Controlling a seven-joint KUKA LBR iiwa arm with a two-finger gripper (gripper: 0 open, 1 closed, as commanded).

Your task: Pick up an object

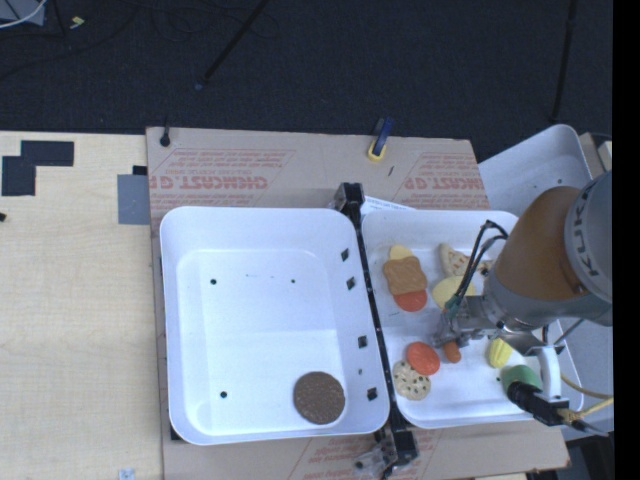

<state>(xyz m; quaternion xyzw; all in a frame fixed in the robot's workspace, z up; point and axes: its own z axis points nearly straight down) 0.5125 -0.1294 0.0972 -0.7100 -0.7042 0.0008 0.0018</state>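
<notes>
The fingers (452,334) reach down into the right bin (470,408), low over a small orange-red piece (452,352) just right of a red round item (422,358). Whether they are wide or narrow, I cannot tell. A speckled cookie (411,380) lies just below the red item, and a brown disc (319,397) sits well left in the left bin (200,268).

arm (560,258): cut off at right edge, covers right bin's (400,408) far side | gripper (455,330): small, dark, finger state unreadable | yellow item (452,290): partly under arm | green item (519,376): perhaps a toy, half hidden by cabling | small brown piece (452,352): too small to identify
</notes>
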